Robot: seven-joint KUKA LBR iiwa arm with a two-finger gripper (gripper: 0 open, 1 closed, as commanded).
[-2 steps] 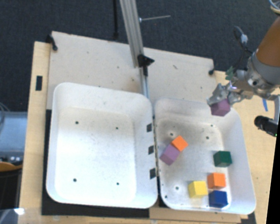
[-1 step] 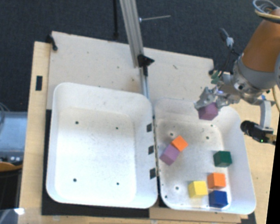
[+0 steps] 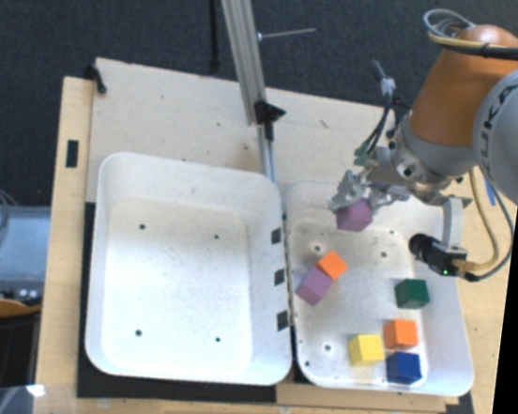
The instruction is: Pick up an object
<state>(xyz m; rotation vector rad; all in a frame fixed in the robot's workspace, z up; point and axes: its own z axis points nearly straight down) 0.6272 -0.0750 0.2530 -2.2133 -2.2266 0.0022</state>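
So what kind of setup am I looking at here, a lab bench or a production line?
Most likely a robotics lab bench: two white bins on a plywood board, small coloured blocks as test objects, and a metal camera pole rising behind them.

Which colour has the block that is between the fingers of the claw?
Purple; the block sits in the claw, seen in the camera view.

A pale wooden worktop [image 3: 176, 115] stands on dark grey carpet [image 3: 97, 0]. A slanted metal rail [image 3: 246, 53] rises toward 12 o'clock. At 9 o'clock, a grey box [image 3: 12, 249] with cables sits on the floor.
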